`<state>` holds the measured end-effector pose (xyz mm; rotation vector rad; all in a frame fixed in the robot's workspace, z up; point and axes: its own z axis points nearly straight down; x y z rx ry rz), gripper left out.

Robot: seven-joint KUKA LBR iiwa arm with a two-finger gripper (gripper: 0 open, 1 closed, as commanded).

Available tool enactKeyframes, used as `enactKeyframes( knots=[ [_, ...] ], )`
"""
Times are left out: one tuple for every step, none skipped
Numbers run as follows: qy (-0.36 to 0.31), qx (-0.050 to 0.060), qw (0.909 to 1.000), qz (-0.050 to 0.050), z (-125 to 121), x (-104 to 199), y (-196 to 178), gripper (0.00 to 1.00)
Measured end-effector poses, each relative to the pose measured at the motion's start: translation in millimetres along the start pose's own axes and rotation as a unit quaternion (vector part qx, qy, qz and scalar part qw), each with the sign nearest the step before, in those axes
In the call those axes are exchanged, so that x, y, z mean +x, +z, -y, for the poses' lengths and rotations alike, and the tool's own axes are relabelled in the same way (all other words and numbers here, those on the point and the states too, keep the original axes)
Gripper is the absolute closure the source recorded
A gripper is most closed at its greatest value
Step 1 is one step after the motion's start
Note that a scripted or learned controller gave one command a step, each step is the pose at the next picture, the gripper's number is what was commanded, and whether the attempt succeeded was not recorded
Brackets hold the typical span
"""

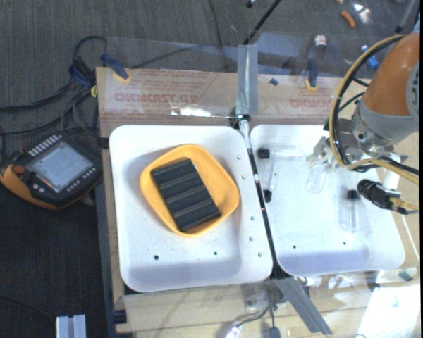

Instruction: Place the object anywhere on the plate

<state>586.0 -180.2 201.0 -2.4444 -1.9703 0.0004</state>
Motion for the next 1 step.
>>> enactKeyframes(
  knots=[
    [0.0, 0.0, 1.0, 0.0, -0.1, 0.0, -0.1, 0.0]
  ],
)
